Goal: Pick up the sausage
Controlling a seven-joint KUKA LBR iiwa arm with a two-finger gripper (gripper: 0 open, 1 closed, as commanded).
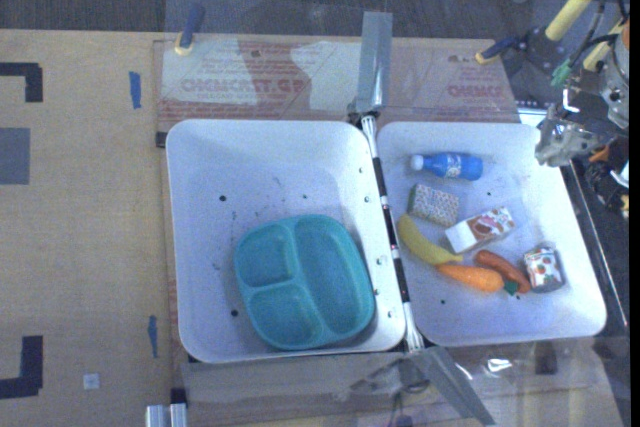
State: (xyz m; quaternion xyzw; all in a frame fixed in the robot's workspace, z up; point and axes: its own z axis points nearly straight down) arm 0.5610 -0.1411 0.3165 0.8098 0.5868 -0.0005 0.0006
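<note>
Here, your sausage (497,264) lay in the lower right part of the right bin (590,310), a reddish piece slanting just above the carrot (470,277) and touching it. Beside it to the right sat a small carton (541,268); to its upper left a white box (480,228), a patterned packet (434,204), a banana (424,244) and a blue bottle (447,165). The left bin (200,165) held a teal tray (303,282). Your gripper (562,141) hung at the frame's right edge, over the right bin's upper right corner; you could not tell its opening.
</note>
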